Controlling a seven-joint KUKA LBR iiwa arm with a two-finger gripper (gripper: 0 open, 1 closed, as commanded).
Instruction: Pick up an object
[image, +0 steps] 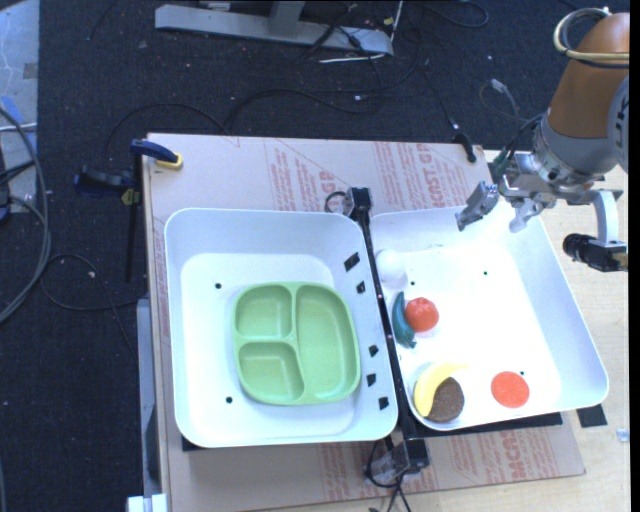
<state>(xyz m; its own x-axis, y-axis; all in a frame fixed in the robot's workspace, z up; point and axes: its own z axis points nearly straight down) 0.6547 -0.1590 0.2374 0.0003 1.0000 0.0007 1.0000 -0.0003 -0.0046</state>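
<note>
My hand (500, 208) hangs released and empty over the right bin's (560, 290) far rim; tomato (422, 314), banana (432, 380) and disc (510, 389) cluster nearer, awaiting my descent.

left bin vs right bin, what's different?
The left bin holds one green divided plate; the right bin holds several small things: a red ball, an orange disc, a yellow piece and a brown one. The claw hangs over the right bin's far edge, away from the left bin. Both bins are white and shallow.
</note>
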